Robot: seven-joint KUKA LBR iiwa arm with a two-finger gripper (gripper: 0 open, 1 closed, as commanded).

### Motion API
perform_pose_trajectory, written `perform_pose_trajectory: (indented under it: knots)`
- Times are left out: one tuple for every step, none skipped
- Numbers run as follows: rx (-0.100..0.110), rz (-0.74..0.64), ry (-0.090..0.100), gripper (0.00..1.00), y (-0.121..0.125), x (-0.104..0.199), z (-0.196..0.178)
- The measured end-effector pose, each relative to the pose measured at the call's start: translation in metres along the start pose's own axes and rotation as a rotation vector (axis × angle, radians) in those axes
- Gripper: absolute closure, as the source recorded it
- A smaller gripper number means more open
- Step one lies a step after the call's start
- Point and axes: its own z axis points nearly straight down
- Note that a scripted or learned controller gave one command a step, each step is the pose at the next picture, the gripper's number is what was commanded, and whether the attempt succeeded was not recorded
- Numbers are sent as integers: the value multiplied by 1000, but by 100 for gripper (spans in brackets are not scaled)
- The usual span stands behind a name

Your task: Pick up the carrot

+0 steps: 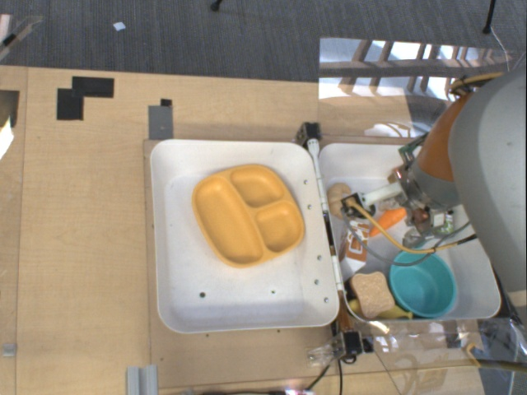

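Bench [82, 262]: pale wood, bearing 2 shallow white bins side by side.

Arm [494, 155]: grey with 1 orange band above the wrist, entering over the right bin's right edge.

Left bin [177, 303]: white, carrying 1 yellow plate.

Right bin [350, 163]: white, crowded with small items.

Yellow plate [247, 214]: 3 compartments, lying near the left bin's centre, turned at a slant.

Teal bowl [422, 285]: upright, in the right bin's near right corner.

Gripper [416, 212]: above the middle of the right bin, amid wires; whether its fingers are spread or pressed together cannot be told.

Tan sponge-like block [372, 293]: near left corner of the right bin, just beside the teal bowl.

Carrot [387, 220]: orange, lying slantwise near the right bin's centre, just left of the gripper.

Small packet [356, 245]: orange and white, by the right bin's left edge; its print is too small to read.
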Motion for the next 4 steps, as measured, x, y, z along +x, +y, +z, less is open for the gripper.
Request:
perform_pose_trajectory:
  knots:
    - [10,-104,-11,0,-29,-29,0]
    - [8,39,-17,0,-37,-79,0]
    - [19,34,-21,0,-2,1,4]
    - [14,23,-19,100,1,2,-8]
